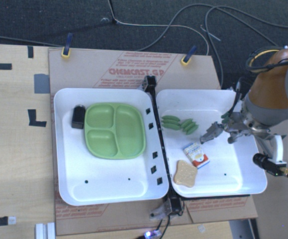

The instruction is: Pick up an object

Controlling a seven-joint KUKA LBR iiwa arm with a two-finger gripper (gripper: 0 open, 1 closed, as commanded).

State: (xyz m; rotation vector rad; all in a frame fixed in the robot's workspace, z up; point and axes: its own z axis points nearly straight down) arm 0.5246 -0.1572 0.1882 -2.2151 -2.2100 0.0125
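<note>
In the right bin (243, 183), green pea pods (179, 124) lie near the divider. A small white, blue and red carton (196, 154) sits in the middle. A slice of toast (185, 174) rests by the front left corner. My gripper (217, 137) hovers over the right bin's middle right, just right of the pods and above the carton. Its fingers (208, 133) are spread open with nothing between them.
The left bin (109, 188) holds a green divided plate (115, 130) and a small black block (78, 116) at the plate's left. A black divider (156, 138) separates the bins. Cables run across the dark floor at the back.
</note>
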